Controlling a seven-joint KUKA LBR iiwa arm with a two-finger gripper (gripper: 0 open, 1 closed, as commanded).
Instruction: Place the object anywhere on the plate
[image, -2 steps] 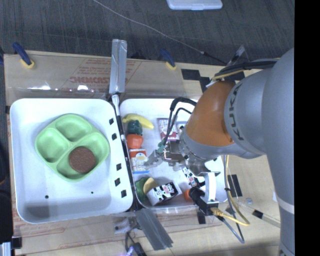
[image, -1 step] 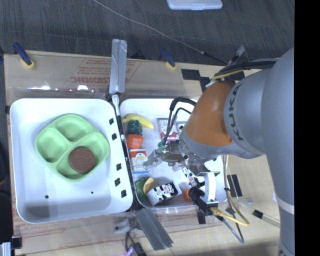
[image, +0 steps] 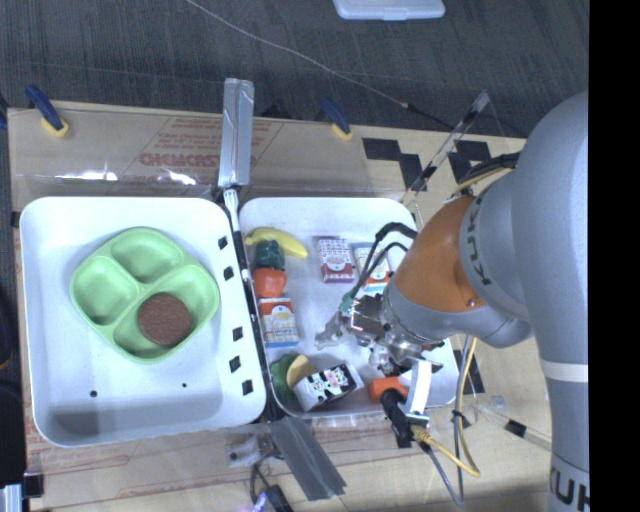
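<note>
Beside the gripper, finger state unclear, lie carton, banana and bottle.

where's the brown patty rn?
The brown patty lies in the lower-right compartment of the green plate, inside the left bin, across the divider from the banana and the gripper.

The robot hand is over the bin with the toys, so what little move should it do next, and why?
Probably lower a little onto one item and try to grip it. The gripper hangs above the right bin, near the cow-patterned carton and an orange piece, with nothing visibly between its fingers. The green plate waits in the left bin, already holding a brown disc.
</note>
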